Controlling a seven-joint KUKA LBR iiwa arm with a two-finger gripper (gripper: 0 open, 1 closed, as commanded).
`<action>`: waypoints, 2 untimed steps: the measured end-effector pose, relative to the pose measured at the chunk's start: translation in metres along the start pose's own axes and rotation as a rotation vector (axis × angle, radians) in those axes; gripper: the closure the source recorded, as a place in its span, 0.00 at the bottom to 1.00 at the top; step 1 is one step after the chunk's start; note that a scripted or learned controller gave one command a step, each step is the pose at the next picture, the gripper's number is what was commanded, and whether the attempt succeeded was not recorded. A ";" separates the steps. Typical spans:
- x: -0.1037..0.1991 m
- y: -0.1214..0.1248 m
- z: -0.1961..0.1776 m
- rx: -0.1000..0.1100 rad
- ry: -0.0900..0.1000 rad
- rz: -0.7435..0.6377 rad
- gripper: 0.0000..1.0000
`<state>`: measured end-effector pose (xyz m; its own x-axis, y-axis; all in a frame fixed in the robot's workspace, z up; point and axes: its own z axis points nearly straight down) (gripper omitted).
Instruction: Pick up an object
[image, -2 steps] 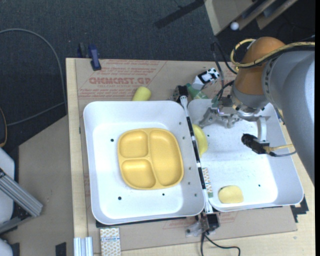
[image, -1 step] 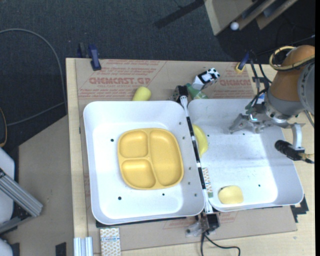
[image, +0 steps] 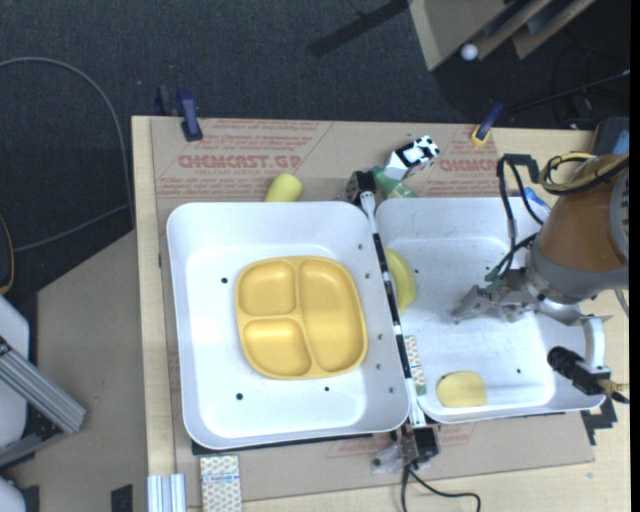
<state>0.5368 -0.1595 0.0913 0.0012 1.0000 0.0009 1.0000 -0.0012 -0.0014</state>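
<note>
Yellow rounded object (image: 461, 388), lower centre of right bin (image: 480, 228), looks light, smooth, possibly slippery; grasp across its narrow width; gripper (image: 470, 305) state cannot be determined.

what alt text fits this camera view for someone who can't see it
A grey and orange robot arm reaches into the right white bin, its tool low over the floor near two yellow pieces. The left bin holds a yellow divided plate.
</note>
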 end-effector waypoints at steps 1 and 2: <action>-0.037 0.064 -0.006 -0.003 -0.002 -0.001 0.00; -0.037 -0.038 0.007 0.000 -0.001 0.000 0.00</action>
<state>0.4991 -0.1959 0.0840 0.0011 1.0000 0.0002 1.0000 -0.0011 -0.0017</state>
